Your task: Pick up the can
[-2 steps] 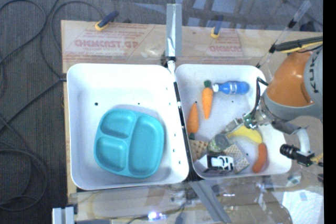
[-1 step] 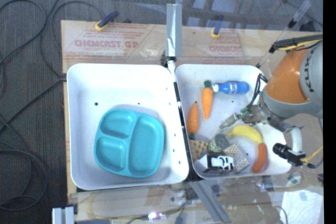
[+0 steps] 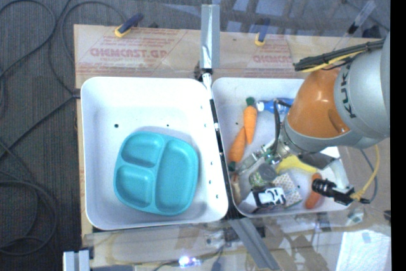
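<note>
The claw (image 3: 269, 158) is seen low in the right bin (image 3: 222, 112), among clutter; whether it is wide or narrow cannot be told. The can cannot be picked out with certainty. Two carrots (image 3: 250, 124) are laid just left of it. A teal tray (image 3: 157, 172) is seated in the left bin (image 3: 95, 136).
</note>
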